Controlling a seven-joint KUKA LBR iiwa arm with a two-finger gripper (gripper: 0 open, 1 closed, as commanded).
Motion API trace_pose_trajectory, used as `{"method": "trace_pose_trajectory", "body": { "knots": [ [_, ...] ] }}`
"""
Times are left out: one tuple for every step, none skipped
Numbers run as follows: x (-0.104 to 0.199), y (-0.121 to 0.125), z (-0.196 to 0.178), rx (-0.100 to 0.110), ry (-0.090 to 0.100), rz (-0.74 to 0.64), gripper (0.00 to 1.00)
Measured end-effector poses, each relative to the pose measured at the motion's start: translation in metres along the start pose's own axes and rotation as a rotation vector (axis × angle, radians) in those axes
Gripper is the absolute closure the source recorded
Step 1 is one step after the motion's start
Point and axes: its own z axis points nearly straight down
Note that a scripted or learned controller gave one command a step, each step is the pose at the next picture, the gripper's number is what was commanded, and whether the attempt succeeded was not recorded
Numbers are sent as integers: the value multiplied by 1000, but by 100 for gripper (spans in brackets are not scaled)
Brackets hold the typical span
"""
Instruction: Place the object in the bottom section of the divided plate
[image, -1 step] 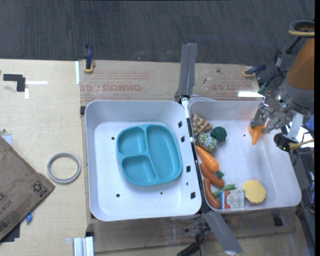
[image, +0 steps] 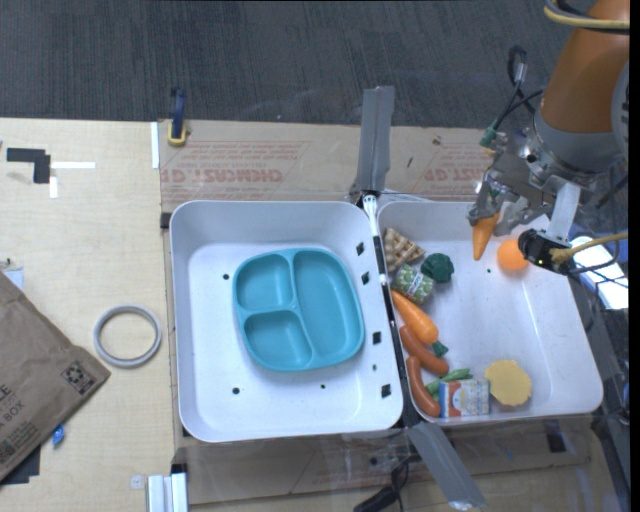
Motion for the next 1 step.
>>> {"method": "trace_pose_trajectory", "body": {
  "knots": [
    [38,-38,62,2,-2,134,100]
  ]
}}
